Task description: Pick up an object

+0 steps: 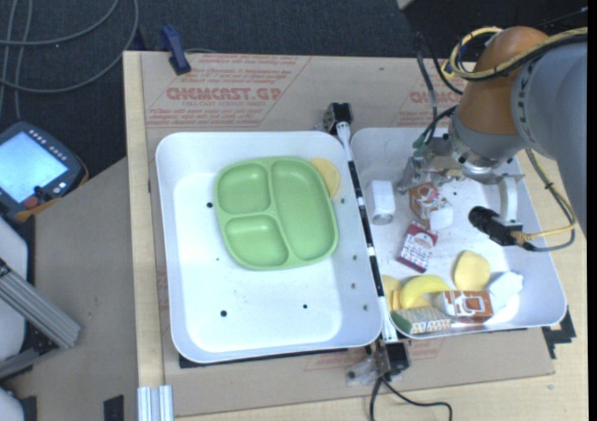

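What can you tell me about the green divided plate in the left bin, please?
The green plate is a pale green, plastic-looking tray with rounded corners and three compartments: one long section on the right side and two smaller ones on the left. It lies flat, turned slightly askew, in the upper middle of the left bin. All three compartments look bare. A yellow object pokes out from behind its upper right corner, touching or tucked under the rim.

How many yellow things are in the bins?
3. One peeks out from behind the green tray in the left bin. Two lie in the right bin: a round one and a banana. More may hide under the clutter.
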Controlling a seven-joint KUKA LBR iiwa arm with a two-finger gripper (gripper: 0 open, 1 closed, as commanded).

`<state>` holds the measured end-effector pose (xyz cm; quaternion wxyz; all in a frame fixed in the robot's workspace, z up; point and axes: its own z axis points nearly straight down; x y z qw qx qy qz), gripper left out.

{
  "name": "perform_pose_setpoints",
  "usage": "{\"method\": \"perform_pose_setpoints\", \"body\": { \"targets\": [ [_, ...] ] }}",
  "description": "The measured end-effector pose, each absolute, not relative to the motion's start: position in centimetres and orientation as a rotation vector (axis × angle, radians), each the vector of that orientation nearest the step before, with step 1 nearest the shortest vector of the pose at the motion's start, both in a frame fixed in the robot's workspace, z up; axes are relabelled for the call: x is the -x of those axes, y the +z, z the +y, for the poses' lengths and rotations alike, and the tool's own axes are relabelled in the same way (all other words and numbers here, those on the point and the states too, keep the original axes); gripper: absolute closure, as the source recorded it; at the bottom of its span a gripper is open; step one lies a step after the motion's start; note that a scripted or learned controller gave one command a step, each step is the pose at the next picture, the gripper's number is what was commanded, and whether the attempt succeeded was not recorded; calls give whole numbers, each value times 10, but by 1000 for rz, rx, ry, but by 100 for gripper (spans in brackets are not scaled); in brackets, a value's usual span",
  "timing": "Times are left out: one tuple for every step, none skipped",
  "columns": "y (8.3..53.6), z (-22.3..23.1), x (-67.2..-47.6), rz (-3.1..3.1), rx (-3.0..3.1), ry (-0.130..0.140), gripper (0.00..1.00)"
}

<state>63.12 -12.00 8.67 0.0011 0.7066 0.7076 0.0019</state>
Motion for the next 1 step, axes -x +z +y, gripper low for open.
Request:
{"method": "perform_pose_setpoints", "body": {
  "targets": [
    [185, -57, -610, 2223, -2219, 2, 100]
  ]
}}
